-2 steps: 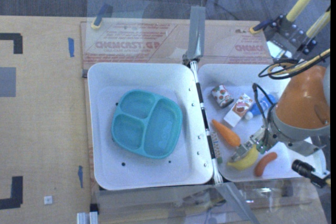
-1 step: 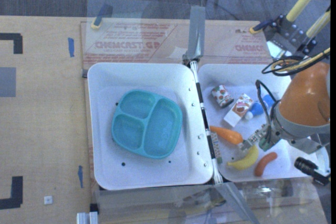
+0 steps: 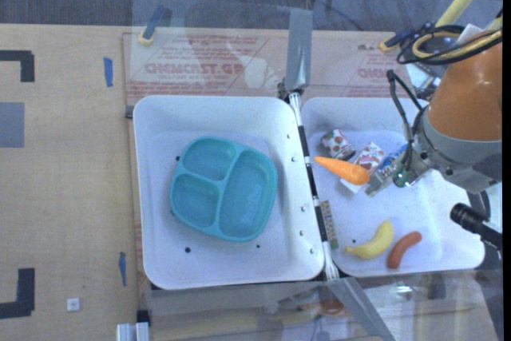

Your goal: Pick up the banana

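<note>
With the gripper [image 3: 397, 172] poised above the orange carrot [image 3: 342, 168], fingers' state impossible to tell, a descent risks grabbing it instead of the curved yellow banana [image 3: 372, 242] nearby.

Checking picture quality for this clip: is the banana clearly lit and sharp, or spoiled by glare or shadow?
Camera view: even, soft light; the banana is fairly sharp with a faint shadow and no glare. The gripper is small and blurry. The clear sheet behind the bins shows pale reflections.
</note>
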